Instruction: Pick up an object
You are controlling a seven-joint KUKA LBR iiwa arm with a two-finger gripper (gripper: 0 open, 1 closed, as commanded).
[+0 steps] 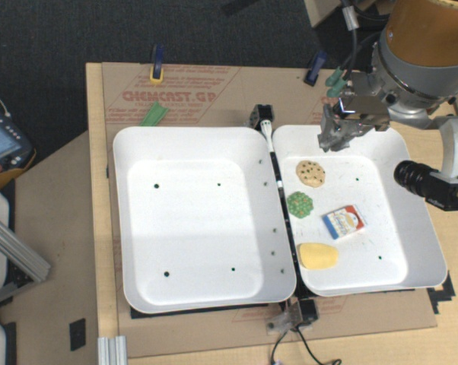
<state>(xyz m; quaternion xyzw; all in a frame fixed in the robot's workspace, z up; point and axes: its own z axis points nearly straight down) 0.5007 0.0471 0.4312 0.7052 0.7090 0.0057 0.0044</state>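
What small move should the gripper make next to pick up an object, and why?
Probably a short move toward the camera and down to the cookie. The gripper hangs above the far edge of the right bin, holding nothing visible, and the cookie is the nearest object; the green piece, small carton and yellow piece lie farther.

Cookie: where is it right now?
The cookie lies in the right bin, near its back left, just above the green piece and below the gripper.

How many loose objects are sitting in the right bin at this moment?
4, all in the right bin: cookie rearmost, green piece beside the divider, small carton mid-bin, yellow piece at the front. The hand might hide something.
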